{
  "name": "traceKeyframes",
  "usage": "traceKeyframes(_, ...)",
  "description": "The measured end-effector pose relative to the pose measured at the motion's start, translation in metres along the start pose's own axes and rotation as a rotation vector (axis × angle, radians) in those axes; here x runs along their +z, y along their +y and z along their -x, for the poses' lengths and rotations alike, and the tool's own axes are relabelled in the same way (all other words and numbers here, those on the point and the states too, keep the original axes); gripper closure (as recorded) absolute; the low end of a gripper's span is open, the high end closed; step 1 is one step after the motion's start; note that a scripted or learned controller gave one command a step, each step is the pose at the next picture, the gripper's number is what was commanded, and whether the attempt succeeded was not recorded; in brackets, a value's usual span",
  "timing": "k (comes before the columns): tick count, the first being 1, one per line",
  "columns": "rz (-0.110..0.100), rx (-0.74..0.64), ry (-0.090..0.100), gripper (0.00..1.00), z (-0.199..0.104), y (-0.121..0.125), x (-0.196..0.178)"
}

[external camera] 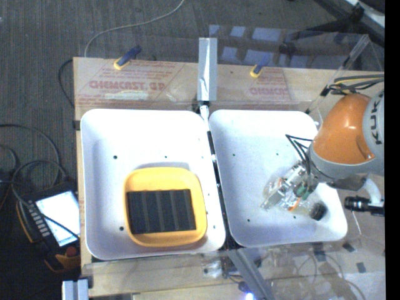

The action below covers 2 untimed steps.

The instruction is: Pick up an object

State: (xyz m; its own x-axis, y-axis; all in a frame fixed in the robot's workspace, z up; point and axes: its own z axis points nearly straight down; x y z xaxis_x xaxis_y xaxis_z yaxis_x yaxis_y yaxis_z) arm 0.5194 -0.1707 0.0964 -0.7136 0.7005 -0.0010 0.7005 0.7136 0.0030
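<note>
The tool point(282, 194) shows as a blurred, glassy tangle low over the right bin point(250, 142). Whether it is released or clenched cannot be told, nor whether it grasps anything. The arm point(342, 133), with its orange band, covers the bin wall on the side of the tool away from the divider and is cut off at the view's edge. That bin's near wall runs close below the tool. Bare white floor stretches from the tool up the view and across to the divider. Beyond the divider, well apart from the tool, the yellow object point(165, 208) lies flat in the left bin point(112, 136), close to its near wall. It is a rounded square with a dark ribbed panel set in its top. Both bins rest on the bench point(125, 86).
</note>
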Motion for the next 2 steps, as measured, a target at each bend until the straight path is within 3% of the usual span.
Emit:
traceKeyframes(1, 0.001, 0.000, 0.004, 1.00, 0.000, 0.002, -0.007)
traceKeyframes(2, -0.003, 0.007, 0.002, 1.00, 0.010, 0.057, -0.085)
